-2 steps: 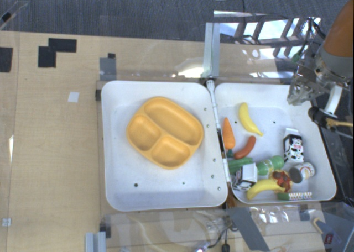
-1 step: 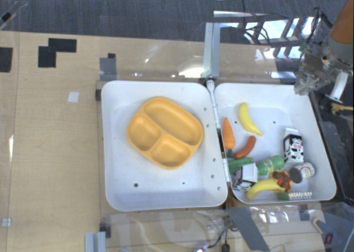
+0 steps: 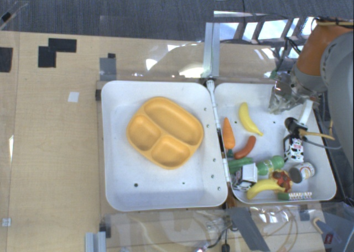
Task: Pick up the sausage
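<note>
The sausage [image 3: 245, 147] lies aslant in the right bin [image 3: 326, 187], just right of the carrot [image 3: 228, 133] and below a banana [image 3: 249, 119], with green items touching its lower end. The pincer [image 3: 282, 103] hangs over the bin's upper right part, well apart from the sausage; whether it is apart or together I cannot tell. Bare white floor lies between them. The left bin [image 3: 116, 184] holds a yellow divided plate [image 3: 165, 132].
</note>
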`<action>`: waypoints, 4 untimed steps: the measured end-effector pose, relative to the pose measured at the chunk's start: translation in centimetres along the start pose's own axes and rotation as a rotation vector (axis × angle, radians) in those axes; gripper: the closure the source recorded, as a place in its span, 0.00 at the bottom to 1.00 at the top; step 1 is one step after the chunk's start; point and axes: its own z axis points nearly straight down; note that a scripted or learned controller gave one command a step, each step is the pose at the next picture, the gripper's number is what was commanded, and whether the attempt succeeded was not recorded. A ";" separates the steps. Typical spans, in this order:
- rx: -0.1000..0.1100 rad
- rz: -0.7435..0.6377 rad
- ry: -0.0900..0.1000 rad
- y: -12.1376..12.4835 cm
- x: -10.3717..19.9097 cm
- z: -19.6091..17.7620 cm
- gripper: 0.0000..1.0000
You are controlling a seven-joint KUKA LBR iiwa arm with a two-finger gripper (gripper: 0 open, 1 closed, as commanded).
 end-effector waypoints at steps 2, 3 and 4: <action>-0.005 -0.006 0.000 0.2 0.2 -1.2 1.00; 0.000 0.417 -0.001 -1.3 1.2 -19.4 1.00; 0.005 0.264 -0.002 0.3 -1.9 -9.8 1.00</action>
